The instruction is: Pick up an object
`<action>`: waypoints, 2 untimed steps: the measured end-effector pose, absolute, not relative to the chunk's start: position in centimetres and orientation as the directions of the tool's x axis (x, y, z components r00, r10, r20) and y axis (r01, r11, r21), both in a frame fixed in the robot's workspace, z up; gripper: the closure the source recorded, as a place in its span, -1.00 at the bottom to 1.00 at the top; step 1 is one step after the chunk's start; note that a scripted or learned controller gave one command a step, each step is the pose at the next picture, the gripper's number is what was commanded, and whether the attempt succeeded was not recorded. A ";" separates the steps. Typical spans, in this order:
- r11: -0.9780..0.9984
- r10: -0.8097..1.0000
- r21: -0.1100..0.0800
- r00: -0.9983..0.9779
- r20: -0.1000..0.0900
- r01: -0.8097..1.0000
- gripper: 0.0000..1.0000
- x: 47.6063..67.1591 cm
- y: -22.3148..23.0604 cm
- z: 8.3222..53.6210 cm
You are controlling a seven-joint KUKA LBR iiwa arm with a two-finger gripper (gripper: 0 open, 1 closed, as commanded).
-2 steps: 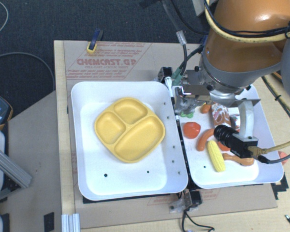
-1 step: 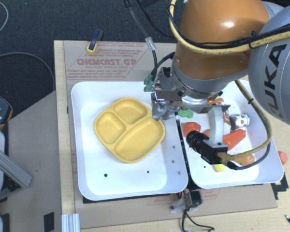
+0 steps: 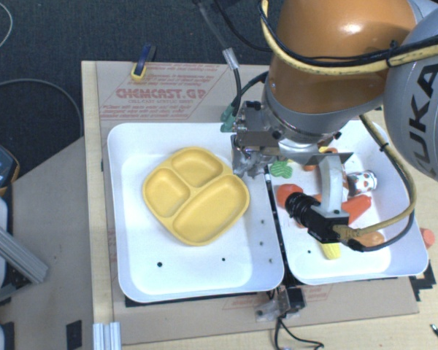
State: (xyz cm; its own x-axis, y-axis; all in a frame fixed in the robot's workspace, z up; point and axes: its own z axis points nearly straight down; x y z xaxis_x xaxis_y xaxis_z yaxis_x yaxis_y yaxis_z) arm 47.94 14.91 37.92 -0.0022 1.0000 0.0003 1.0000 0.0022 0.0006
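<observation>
The table is topped with a tan board printed in red lettering at its far edge. Two shallow white bins rest on it side by side, touching along their inner walls: the left bin and the right bin. A small blue-and-yellow clip sits at the board's far edge.

Yellow tray left of the pincer: smooth matt plastic. White bins: smooth, slightly glossy plastic. Orange band above it: glossy. Board behind: matt, probably paper-covered.
</observation>
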 end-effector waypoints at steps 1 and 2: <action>0.003 1.000 0.003 -0.003 0.000 1.000 1.00 48.0 15.0 38.9; 0.004 1.000 0.004 -0.004 0.000 1.000 1.00 48.0 15.0 39.9</action>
